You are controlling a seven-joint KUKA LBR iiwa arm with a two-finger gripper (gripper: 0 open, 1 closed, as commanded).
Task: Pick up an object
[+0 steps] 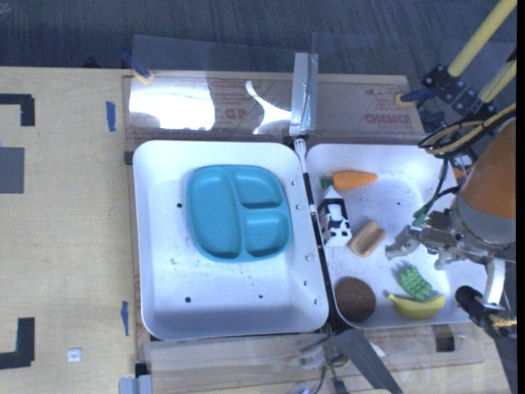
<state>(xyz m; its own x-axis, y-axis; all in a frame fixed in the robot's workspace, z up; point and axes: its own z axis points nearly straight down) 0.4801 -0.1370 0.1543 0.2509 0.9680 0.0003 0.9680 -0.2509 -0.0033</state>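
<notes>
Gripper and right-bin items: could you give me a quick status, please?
Gripper low over right bin, holding nothing visible. Green toy and banana just below it, untouched. Bread piece beside it.

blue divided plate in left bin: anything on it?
Empty. The blue plate lies flat in the left bin; all three compartments show bare blue.

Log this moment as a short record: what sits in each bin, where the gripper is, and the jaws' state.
left bin: blue divided plate
right bin: carrot, black-and-white toy, tan block, brown ball, green piece, banana
gripper: over the right bin, right of the tan block, above the green piece
jaws: state cannot be told
held object: none seen between the jaws
</notes>
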